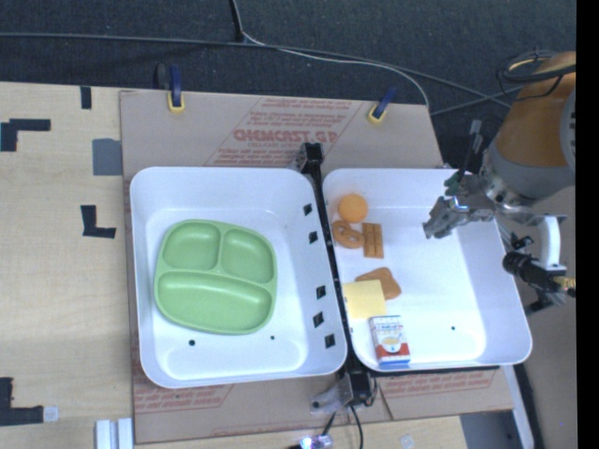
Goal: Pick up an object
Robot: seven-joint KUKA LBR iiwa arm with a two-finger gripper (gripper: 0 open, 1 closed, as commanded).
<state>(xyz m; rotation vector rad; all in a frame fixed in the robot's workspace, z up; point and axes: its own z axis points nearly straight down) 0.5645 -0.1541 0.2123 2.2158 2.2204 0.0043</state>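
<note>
My gripper hangs over the right part of the right bin, its dark fingers pointing left and down with nothing between them. To its left lie an orange ball, a pretzel-like ring and a brown wafer. Lower down rest a brown toast piece, a yellow cheese slice and a small milk carton. All of these lie apart from the gripper.
The left bin holds a green divided plate. A black divider runs between the bins. Cables cross the dark floor behind, and two clamps pin the cardboard sheet.
</note>
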